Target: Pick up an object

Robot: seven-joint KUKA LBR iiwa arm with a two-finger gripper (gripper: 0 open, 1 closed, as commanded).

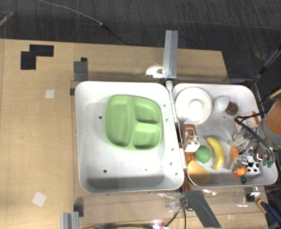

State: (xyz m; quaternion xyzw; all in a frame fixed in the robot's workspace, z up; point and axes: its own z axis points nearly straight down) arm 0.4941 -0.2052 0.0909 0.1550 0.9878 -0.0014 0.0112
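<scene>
Banana, yellow and curved, looks like the most reachable object for this pick: it lies in the right bin, roughly at its middle, running from near the centre toward the front edge. A green ball sits just beside it on the left-bin side, and a tan rounded piece lies near the right bin's front corner next to the dividing wall. A small orange piece rests on the banana's other flank. A white bowl fills the back corner by the divider, with a small white cup and a brown item along the back edge.

The gripper hangs over the right bin's outer edge toward the front, amid a cluster of small mixed items; whether its claw is open or closed I cannot tell, and nothing can be seen held in it.

To do the pick well, my judgement is to close across the banana's narrow width near its middle, away from the ball and the orange piece, so neighbours are not pinched along with it. Descending straight down should avoid nudging it.

The left bin carries a green divided tray near its centre.
</scene>
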